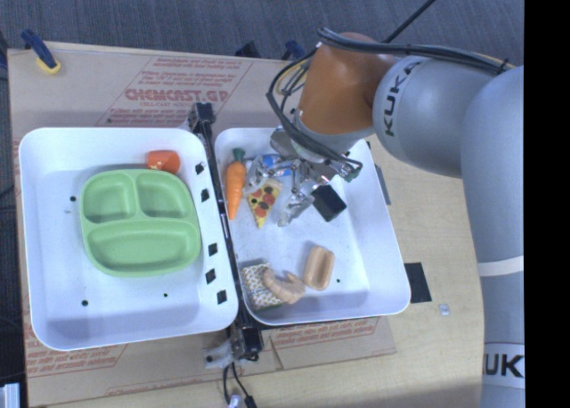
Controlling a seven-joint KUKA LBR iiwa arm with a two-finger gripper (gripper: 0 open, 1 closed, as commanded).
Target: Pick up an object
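**Pizza slice: gripper low over it, grab not made yet**

Pizza slice [264,201] lies flat in right bin [378,255], upper-left part, just beside carrot [234,185]. Gripper [298,203] is down in same bin, tips near slice's right edge; can't tell if spread or pressed together, metal parts blur into one another. Nothing seen pinched. Step, as I read it: approach/descent, pre-grasp. Next move needs tips centred over one item w/o nudging carrot, then close and lift straight. Bread roll [318,267] and shrimp [287,287] sit near front wall, well apart. Left bin [36,246] has green tray [140,222] and tomato [163,162].
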